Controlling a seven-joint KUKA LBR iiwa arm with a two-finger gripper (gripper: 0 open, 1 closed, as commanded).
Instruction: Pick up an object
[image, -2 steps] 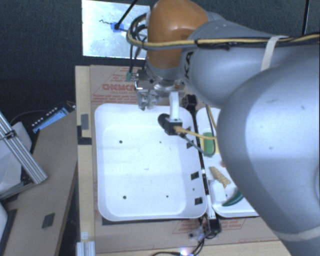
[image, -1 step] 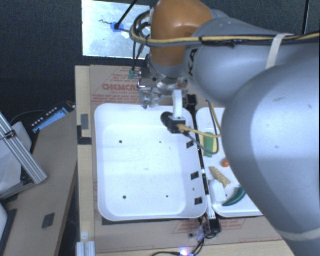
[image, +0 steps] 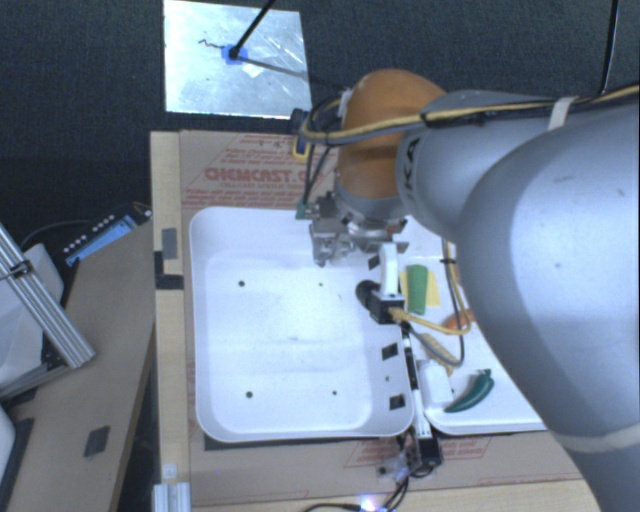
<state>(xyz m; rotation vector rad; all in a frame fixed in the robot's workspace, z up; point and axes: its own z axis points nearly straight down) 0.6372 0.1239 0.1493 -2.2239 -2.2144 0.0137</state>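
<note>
Green pepper (image: 470, 392) in right bin (image: 510, 415)

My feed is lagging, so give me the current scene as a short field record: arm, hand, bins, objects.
arm: grey, orange band above the wrist, reaching in from the right over the bins
hand: low over the far edge of the left bin; nothing seen between it
left bin: white, shallow
right bin: mostly covered by the arm
objects: yellow-green block, dark green curved item, orange piece, all in the right bin
</note>
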